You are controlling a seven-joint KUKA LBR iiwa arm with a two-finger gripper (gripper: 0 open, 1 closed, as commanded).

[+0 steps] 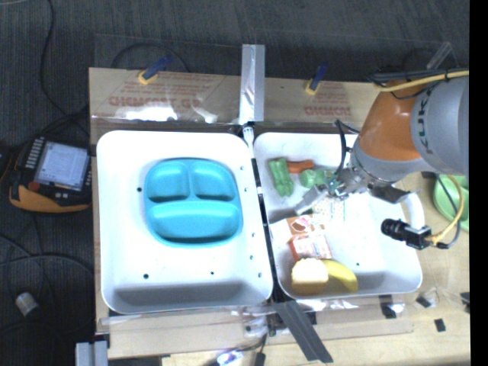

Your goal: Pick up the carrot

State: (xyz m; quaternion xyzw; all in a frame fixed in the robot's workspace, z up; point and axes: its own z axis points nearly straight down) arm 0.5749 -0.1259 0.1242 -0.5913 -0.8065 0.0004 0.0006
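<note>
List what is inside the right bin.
Right bin: carrot, green vegetable, red-and-white carton, yellow fruit, the gripper. Anything beneath the gripper is hidden.

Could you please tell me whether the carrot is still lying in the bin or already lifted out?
Still in: the small orange carrot with green top lies on the right white bin's floor, near its far wall.

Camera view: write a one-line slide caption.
KUKA arm's pincer hovers in the right bin beside the carrot; a blue tray fills the left bin.
</note>
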